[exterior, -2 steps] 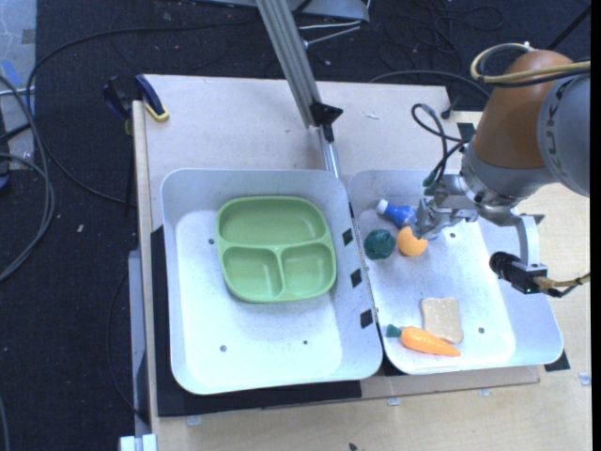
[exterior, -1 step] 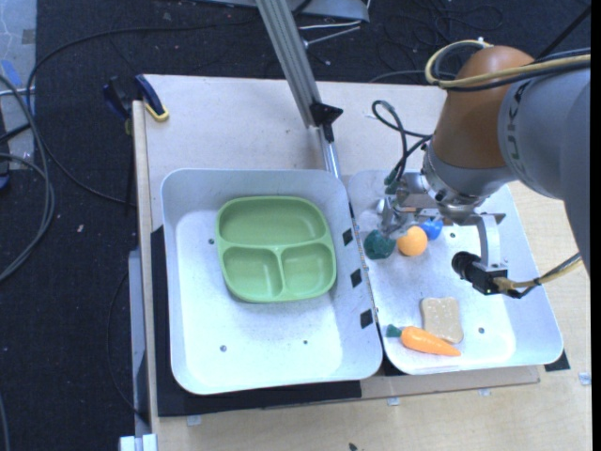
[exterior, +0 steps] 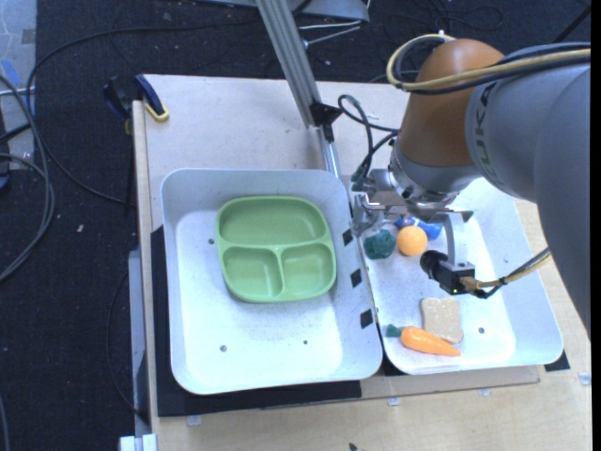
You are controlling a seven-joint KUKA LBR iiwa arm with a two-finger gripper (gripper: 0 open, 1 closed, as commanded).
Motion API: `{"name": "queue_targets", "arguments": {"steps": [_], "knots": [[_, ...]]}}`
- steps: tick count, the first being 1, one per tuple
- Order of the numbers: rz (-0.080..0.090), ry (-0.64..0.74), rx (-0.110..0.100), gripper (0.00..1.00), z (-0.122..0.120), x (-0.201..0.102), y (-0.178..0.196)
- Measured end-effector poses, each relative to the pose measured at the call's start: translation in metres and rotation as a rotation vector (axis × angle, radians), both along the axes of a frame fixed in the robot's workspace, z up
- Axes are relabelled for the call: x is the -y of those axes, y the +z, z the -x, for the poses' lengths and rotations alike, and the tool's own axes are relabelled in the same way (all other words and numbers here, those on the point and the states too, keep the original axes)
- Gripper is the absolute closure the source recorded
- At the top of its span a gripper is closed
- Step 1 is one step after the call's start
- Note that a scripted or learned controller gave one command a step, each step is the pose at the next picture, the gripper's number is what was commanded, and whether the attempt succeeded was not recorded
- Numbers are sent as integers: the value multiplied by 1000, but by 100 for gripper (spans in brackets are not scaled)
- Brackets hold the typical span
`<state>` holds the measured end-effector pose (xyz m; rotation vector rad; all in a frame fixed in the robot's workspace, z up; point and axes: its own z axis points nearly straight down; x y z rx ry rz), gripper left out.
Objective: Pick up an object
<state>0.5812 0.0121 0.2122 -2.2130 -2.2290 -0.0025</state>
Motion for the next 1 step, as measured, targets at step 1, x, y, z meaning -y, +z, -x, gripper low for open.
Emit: {"name": "queue_targets", "arguments": {"steps": [1], "knots": [[0,0,-2,100,10,-53,-5]]}}
